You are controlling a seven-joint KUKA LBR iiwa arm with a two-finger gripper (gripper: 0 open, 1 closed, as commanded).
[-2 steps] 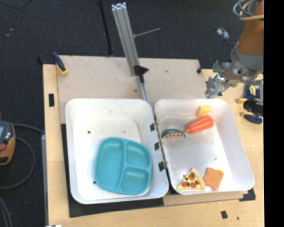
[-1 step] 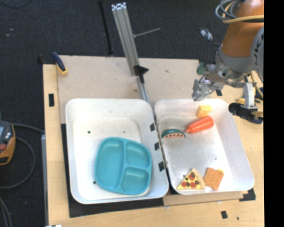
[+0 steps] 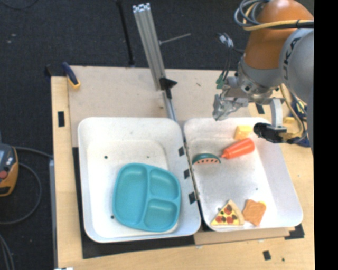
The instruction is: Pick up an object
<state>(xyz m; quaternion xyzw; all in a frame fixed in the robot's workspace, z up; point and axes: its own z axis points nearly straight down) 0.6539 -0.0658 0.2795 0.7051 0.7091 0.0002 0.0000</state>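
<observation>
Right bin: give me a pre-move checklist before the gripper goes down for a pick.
1. Gripper above the right bin's far rim, clear of objects: ok.
2. Nothing between its fingers: ok.
3. Carrot lies free, apart from the watermelon slice: ok.
4. Cheese cube sits close to the bin's far wall and the carrot: not ok.
5. Pizza slice touches the toast: not ok.
6. Finger opening: cannot tell.

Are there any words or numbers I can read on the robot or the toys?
"KU": part of dark letters running down the grey arm, cut off at the edge.
Blue divided plate, toy carrot, pizza slice: no writing.
Checkered marker atop the metal post: a pattern, not words.
</observation>
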